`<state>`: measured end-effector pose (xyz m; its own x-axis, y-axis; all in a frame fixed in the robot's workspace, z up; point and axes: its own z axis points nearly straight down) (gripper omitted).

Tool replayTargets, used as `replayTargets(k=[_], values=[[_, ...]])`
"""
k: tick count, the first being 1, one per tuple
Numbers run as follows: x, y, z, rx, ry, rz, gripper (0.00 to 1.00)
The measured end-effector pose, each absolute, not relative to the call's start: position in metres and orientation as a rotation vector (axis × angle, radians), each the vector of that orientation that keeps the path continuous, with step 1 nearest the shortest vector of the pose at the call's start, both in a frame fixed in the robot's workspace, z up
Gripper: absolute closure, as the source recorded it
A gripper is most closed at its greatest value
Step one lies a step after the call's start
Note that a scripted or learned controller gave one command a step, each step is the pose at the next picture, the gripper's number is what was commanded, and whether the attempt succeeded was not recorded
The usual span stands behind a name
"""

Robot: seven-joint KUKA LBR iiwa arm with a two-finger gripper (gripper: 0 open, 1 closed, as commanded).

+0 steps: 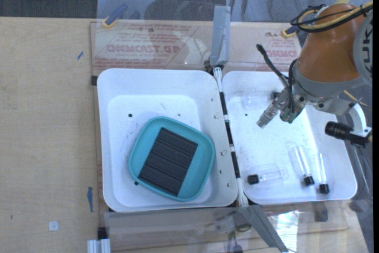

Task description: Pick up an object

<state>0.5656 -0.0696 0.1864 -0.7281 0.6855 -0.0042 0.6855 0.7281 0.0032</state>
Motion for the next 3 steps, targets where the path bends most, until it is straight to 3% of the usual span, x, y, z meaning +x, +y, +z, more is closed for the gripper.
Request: replayTargets(k=[1,2,3], values=[[0.635,-0.073,0.242,1.138,2.921,0.003,1.00],[0.660,-0.083,0.186,0.981,2.982,0.001,1.00],[0.633,-0.113,0.141,0.586,3.084,0.001,1.00]])
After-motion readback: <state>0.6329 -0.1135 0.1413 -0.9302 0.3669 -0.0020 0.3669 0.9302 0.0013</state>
